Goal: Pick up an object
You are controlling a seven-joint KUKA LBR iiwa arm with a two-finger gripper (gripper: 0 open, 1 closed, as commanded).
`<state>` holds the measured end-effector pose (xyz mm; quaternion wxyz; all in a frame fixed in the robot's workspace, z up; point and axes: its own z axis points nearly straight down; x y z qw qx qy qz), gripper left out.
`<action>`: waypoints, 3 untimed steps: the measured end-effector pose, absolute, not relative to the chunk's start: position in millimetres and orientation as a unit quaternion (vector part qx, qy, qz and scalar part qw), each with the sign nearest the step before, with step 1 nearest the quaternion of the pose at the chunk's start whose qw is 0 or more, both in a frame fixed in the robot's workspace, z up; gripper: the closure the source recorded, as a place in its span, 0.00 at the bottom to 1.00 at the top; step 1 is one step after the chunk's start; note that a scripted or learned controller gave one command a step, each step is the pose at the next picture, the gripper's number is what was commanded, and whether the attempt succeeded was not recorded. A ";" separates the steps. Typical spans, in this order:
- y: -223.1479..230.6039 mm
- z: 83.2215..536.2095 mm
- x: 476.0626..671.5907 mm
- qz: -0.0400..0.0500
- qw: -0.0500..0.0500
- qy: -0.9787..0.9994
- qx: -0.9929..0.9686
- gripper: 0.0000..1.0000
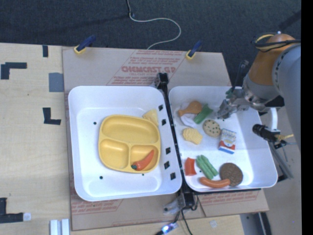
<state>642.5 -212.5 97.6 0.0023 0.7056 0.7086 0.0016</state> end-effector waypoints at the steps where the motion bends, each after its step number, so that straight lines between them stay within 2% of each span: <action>1: -215.8 144.5 651.0 0.001 0.002 0.708 0.706 1.00; 3: -213.6 227.4 657.9 0.001 0.002 0.708 0.707 1.00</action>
